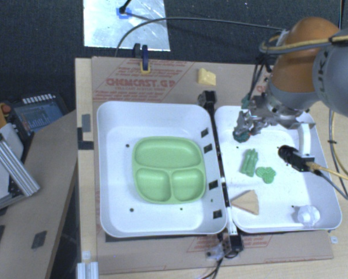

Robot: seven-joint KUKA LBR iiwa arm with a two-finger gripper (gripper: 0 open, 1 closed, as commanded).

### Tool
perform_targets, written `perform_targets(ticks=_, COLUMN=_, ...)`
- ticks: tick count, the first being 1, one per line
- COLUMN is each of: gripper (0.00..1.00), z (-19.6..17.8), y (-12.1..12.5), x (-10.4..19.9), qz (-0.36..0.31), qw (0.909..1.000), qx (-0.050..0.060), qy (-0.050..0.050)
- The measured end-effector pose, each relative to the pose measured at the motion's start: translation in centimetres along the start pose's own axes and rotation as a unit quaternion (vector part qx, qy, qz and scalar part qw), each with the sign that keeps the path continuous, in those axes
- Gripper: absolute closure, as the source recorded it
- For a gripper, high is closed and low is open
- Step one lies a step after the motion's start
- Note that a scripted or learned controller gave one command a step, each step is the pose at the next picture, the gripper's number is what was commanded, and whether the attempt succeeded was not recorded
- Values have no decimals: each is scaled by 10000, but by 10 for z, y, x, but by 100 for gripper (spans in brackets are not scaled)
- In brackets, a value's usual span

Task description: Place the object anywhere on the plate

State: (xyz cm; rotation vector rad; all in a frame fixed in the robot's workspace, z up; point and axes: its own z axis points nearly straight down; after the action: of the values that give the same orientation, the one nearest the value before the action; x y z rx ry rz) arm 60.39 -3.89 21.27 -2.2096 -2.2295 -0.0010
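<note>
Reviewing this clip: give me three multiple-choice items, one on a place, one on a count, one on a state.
1. The green plate lies in which bin?
A. left
B. right
C. neither

2. How many compartments does the plate have?
A. two
B. three
C. four

3. What is on the plate?
A. the green toy
B. the tan wedge
C. nothing

Answers:
1 A: it sits in the left bin.
2 B: one wide section above two smaller ones.
3 C: the green toy and tan wedge lie in the right bin, near the gripper.
</note>
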Motion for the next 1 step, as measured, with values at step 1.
perform_targets(ticks=1, gripper=100, z=-14, y=-26, x=49, qz=-3, qw=10000, qx=-6, qy=2)
